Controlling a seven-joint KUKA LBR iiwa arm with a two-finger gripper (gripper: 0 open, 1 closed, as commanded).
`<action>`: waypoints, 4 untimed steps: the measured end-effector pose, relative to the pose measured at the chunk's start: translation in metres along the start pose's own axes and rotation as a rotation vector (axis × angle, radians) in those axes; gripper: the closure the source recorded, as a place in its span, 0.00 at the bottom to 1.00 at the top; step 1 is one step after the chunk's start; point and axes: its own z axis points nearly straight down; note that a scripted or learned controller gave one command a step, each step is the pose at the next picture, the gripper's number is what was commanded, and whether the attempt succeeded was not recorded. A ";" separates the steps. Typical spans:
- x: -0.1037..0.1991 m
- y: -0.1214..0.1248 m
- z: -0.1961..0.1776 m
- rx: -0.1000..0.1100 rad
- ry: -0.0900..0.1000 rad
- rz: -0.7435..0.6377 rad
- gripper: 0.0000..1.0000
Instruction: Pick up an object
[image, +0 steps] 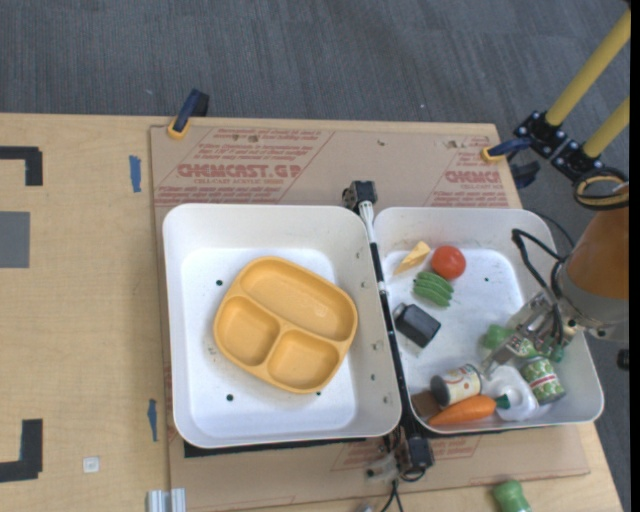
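Observation:
The right bin (478, 222) holds several toy items: a yellow cheese wedge (413, 256), a red tomato (449, 261), a green ridged vegetable (433, 289), a black block (417, 325), a small labelled bottle (458, 383), an orange carrot (466, 409) and a green-and-white can (542, 380). My gripper (525, 338) is low in the right part of this bin, just above the can and next to a small green piece (494, 336). Its metal parts blend with the items under it.
The left bin (190, 300) carries a yellow three-part plate (285, 325). A black bar (378, 290) runs between the bins. A green object (510, 493) lies on the bench at the front right. Yellow poles (590, 70) with black clamps stand at the back right.

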 end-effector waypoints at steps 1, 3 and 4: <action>-0.011 -0.022 0.006 -0.001 -0.001 -0.533 0.00; -0.027 0.085 0.006 -0.004 -0.005 -0.949 0.00; -0.098 0.114 -0.006 0.009 0.022 -0.803 0.00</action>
